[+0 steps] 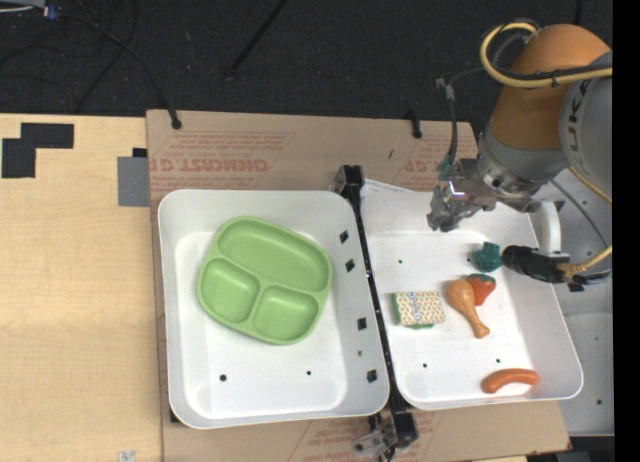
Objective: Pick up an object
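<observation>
The pincer (447, 212) is seen above the far edge of the right bin (560, 370); whether it is wide or narrow cannot be told. In that bin are laid a toy drumstick (466, 303), a patterned sponge (418, 309) and a sausage (509, 381). A green divided plate (265, 278) is held by the left bin (185, 350).

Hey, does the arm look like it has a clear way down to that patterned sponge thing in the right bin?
Probably yes. The patterned sponge lies flat near the right bin's left side with bare floor around it, apart from the chicken drumstick. The gripper hangs above the bin's far edge, and nothing lies between them.
</observation>
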`<state>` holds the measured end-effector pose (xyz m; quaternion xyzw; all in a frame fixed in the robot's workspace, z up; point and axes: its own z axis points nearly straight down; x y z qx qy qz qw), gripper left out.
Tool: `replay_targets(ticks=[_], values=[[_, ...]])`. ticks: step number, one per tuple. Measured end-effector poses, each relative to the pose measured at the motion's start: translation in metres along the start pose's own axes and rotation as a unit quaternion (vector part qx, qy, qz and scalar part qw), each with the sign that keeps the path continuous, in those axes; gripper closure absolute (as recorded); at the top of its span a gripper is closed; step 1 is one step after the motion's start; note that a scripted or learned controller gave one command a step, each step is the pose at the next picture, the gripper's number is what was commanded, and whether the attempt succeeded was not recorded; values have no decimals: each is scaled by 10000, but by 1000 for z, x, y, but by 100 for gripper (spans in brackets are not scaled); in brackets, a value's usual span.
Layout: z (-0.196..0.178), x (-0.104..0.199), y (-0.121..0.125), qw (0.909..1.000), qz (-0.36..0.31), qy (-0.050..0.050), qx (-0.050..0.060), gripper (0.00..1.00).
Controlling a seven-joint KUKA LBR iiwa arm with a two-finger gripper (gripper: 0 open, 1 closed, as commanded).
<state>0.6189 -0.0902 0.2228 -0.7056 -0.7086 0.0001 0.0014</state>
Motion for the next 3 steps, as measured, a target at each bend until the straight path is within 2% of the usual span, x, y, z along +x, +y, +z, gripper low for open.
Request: replay_targets(ticks=[2, 3], values=[[-13, 95, -17, 10000, -3, 0, 12, 100], [-1, 151, -33, 10000, -4, -1, 21, 100]])
